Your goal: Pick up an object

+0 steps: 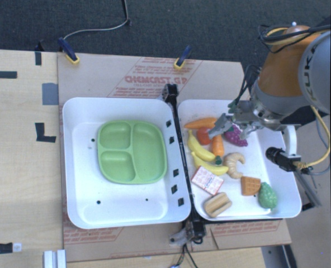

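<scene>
My gripper (232, 130) hangs low over the back of the right bin (288, 208). Its fingers look open, one grey finger (218, 128) slanting left and the other at the right. A purple bunch of grapes (237, 137) lies between and just under them; I cannot tell if they touch it. Left of the fingers lie an orange carrot (200, 123), a red tomato (203, 137) and a short orange piece (217, 145). Two yellow bananas (202, 151) lie toward the bin's left wall.
The right bin also holds a tan curled piece (234, 161), a pink-and-white box (207, 180), a bread roll (217, 204), an orange wedge (250, 185) and a green broccoli (267, 196). The left bin (76, 166) bears a green divided plate (133, 152). A black divider (179, 144) separates the bins.
</scene>
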Action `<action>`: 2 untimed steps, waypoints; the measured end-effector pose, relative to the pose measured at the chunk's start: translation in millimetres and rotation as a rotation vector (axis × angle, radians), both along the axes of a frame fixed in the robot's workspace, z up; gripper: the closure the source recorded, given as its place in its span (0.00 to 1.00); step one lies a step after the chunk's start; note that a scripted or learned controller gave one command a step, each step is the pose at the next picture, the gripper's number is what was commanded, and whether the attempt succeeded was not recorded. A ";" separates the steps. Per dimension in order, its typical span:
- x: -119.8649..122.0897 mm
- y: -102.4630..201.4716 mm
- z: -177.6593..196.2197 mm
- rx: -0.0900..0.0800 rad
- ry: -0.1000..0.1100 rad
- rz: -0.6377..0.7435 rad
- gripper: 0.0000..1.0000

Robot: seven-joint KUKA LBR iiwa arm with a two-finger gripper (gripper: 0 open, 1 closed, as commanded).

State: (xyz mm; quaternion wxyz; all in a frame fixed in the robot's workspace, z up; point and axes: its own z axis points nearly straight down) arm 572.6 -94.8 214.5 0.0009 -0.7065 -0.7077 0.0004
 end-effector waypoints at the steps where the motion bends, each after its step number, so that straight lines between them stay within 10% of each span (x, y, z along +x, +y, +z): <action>1: 64.2 0.6 -95.2 -0.001 0.002 0.000 0.00; 2: 57.6 -3.9 -128.4 -0.002 -0.004 0.000 0.00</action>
